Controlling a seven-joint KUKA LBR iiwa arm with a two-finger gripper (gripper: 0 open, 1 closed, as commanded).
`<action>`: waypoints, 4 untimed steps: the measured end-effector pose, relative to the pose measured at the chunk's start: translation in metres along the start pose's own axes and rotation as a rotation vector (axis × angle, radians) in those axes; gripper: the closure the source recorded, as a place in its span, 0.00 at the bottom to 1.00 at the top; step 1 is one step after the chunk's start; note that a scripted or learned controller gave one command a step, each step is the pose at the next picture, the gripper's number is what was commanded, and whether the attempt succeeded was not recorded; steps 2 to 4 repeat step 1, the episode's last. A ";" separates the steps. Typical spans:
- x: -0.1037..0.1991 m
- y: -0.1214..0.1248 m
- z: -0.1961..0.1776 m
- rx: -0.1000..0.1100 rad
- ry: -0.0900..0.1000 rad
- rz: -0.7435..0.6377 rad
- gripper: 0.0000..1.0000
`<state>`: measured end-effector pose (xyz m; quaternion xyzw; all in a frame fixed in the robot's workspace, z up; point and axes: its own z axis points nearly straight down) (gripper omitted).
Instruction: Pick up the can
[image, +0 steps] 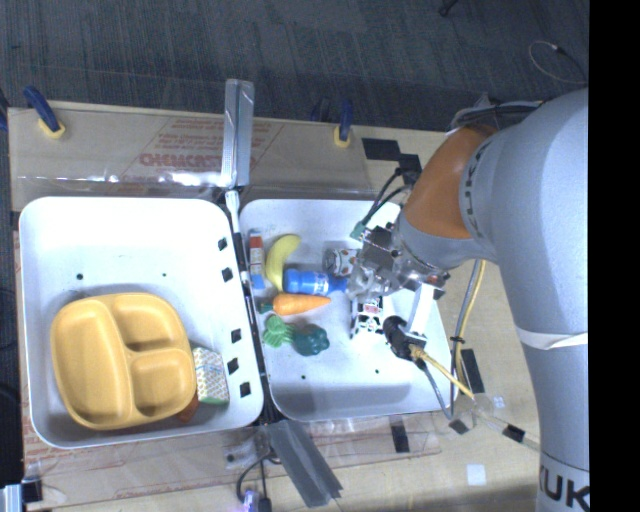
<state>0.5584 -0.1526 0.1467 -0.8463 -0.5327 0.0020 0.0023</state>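
Findings, right bin (300, 400): the can (308, 280), blue with a pale end, lies on its side near the bin's middle, long axis running across the view. It sits in a tight cluster: a banana (281, 254) just beside it on the far side, a carrot (300, 305) touching or nearly touching its near side, and a green toy (300, 338) further toward me past the carrot. A narrow bottle-like item (256, 262) lies along the bin's left wall.

My gripper (352, 268) sits low in the bin at the can's right end, close to it. I cannot tell whether my grip is released or clenched; the wrist housing and cabling obscure that area. No object is visibly between my tips, so I report no hold.

Judgement on placement: lying flat, the can offers its round sides for a pinch, but banana and carrot occupy both flanks, which likely explains an approach from the exposed end.

Clearance: open floor lies to the right and toward the near-right corner of this bin; the left wall and the divider (240, 290) between bins are crowded. Lifting straight up looks the least obstructed exit.

Left bin (120, 215): a yellow sectioned tray (120, 355) and a small patterned box (210, 375), well apart from the work
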 end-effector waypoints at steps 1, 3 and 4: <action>0.000 0.000 0.000 0.000 0.000 0.000 0.00; 0.000 0.000 0.000 0.000 0.000 0.000 0.00; 0.000 0.000 0.000 0.000 0.000 0.000 0.00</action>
